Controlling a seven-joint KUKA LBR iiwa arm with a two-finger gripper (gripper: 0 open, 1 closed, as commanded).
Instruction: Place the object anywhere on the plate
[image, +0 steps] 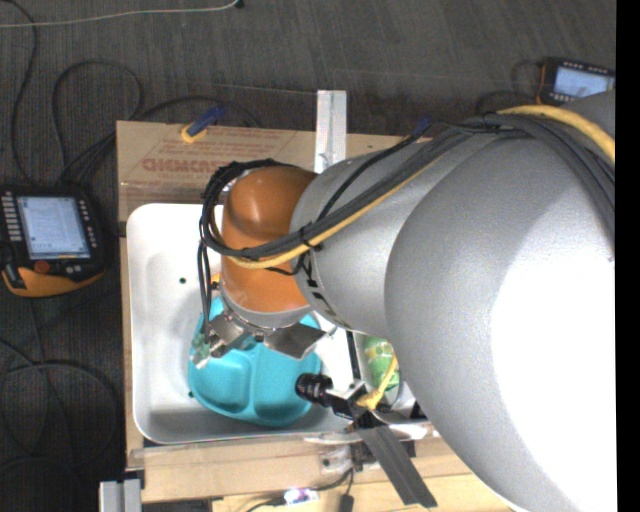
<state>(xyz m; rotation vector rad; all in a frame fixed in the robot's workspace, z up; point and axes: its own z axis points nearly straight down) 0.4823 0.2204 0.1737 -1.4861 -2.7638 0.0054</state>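
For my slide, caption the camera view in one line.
KUKA arm reaching over the turquoise plate in the left white bin.

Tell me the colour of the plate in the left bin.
Turquoise: the plate shows best in the camera view, under the arm's wrist.

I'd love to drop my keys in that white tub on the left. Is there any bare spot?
The left bin has bare white floor along its left wall and far corner, from the rim down to the turquoise plate. The near right part is crowded: the plate fills it, and the arm's orange wrist hangs right above. The green object sits beyond, mostly hidden by the arm.
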